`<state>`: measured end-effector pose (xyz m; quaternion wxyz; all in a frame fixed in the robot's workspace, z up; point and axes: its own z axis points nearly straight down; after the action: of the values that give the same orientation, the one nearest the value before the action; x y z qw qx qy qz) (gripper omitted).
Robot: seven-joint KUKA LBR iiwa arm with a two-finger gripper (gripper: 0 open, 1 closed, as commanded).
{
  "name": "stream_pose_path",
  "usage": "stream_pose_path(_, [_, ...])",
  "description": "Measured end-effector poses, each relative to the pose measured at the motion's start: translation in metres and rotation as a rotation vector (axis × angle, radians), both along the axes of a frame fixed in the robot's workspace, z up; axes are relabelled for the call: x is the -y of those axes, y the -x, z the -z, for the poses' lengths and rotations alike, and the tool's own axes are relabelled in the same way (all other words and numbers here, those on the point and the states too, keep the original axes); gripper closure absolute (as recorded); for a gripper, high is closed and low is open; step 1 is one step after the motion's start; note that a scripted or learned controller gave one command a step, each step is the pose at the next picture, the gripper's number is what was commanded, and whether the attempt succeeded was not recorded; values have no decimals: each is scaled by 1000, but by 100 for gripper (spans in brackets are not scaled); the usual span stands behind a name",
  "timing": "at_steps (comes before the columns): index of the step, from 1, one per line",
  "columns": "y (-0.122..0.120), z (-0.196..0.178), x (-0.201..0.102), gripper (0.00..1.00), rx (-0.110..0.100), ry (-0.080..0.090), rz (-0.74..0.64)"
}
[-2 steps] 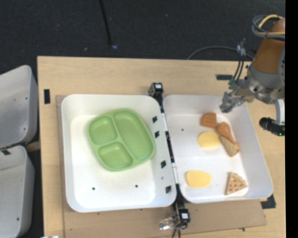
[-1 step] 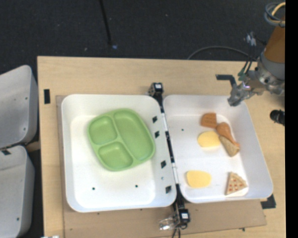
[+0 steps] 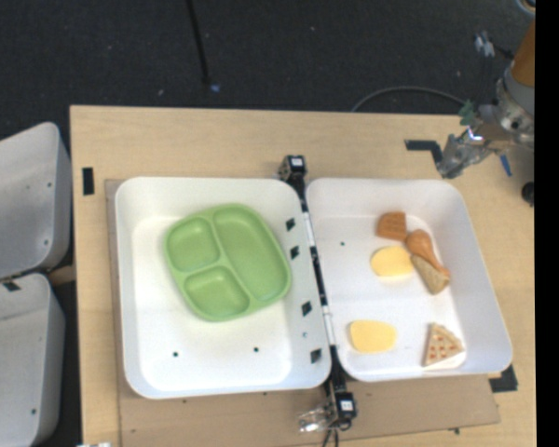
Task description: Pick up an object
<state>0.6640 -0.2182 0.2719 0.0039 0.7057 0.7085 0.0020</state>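
Note:
The right bin (image 3: 350, 282) holds several food toys: a small brown piece (image 3: 391, 224), a drumstick (image 3: 427, 259), a pale yellow round piece (image 3: 391, 263), a yellow oval piece (image 3: 372, 335) and a triangular slice (image 3: 442, 345). My gripper (image 3: 452, 154) hangs at the upper right, over the bench just beyond the far right corner of that bin. It is well apart from all the toys, and nothing shows in its grasp.
The left bin (image 3: 149, 343) holds a green three-compartment tray (image 3: 228, 262). A ridge with black clips (image 3: 312, 277) divides the two bins. A dark cable (image 3: 401, 91) curves over the bench's far edge. Bare wood surrounds the bins.

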Motion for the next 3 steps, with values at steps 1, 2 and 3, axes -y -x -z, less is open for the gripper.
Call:
stream_pose_path(1, [4, 12, -53, 100, -8, -2, -1])
stream_pose_path(2, [14, 25, -104, 100, -9, -2, 0])
stream_pose_path(3, [31, 20, -158, 100, -7, -3, -2])
